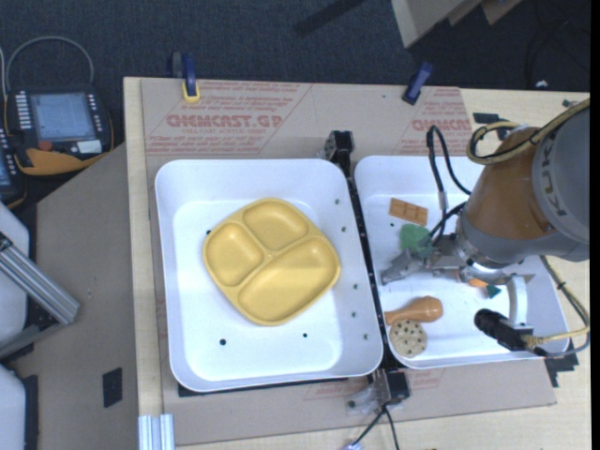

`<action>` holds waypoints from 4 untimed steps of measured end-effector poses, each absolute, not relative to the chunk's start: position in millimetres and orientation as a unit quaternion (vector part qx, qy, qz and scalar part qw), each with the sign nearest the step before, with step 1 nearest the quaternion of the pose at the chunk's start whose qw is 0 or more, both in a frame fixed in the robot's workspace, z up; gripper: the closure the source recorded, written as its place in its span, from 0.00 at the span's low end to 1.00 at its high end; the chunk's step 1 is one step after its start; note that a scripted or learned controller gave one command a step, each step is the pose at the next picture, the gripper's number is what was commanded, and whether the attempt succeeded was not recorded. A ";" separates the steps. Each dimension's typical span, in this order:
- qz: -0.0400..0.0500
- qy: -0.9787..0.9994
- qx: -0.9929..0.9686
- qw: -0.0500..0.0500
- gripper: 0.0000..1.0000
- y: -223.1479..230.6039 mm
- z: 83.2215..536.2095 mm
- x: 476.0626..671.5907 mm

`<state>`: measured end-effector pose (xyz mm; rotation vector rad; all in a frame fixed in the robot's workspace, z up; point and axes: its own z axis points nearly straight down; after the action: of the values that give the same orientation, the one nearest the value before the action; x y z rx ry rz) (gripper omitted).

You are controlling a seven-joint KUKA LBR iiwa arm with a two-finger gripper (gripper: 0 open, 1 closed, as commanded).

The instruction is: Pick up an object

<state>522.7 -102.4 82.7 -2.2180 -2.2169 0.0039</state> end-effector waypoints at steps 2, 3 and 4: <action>-0.002 -0.708 -0.706 -0.003 1.00 -95.6 148.2 532.9; -0.002 -0.708 -0.707 -0.003 1.00 -95.8 201.7 534.7; -0.001 -0.709 -0.705 0.001 1.00 -41.0 213.9 522.2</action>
<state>522.2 -41.0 213.9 -2.2130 -2.2268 -0.0029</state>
